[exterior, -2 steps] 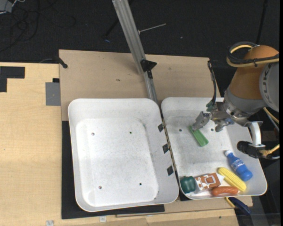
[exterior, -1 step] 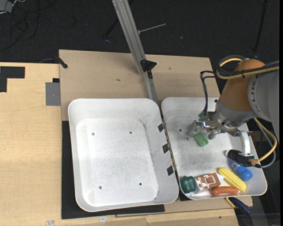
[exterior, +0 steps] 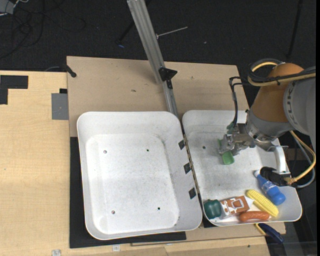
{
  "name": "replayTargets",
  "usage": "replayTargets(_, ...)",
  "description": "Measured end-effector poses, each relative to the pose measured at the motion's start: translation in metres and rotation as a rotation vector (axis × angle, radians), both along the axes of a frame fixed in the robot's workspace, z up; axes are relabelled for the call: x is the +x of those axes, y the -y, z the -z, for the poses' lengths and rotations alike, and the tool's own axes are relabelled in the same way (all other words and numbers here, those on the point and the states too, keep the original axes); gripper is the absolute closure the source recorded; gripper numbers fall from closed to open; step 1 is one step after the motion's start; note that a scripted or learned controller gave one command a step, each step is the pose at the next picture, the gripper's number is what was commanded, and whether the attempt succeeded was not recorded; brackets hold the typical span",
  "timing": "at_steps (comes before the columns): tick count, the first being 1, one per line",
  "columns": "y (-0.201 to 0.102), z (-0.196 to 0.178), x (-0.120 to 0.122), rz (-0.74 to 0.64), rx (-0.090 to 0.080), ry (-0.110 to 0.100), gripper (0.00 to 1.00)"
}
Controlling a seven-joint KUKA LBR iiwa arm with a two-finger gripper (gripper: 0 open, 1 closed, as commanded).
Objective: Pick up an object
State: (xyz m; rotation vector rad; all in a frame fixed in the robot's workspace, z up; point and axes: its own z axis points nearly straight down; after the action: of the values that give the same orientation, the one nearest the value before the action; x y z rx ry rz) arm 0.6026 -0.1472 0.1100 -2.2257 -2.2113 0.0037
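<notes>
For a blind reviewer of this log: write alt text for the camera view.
A grey robot arm with an orange band reaches from the right into the right-hand shallow white bin, its gripper low over a small green block. A blue bottle, yellow toy corn cob, and other small items lie along that bin's near edge; the left white bin sits alongside.
</notes>
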Motion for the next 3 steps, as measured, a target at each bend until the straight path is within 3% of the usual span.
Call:
replayTargets(2,0.002,-0.089,-0.001,-0.005,-0.002,0.007,1.0)
replayTargets(3,0.003,-0.096,-0.001,-0.007,-0.001,0.004,1.0)
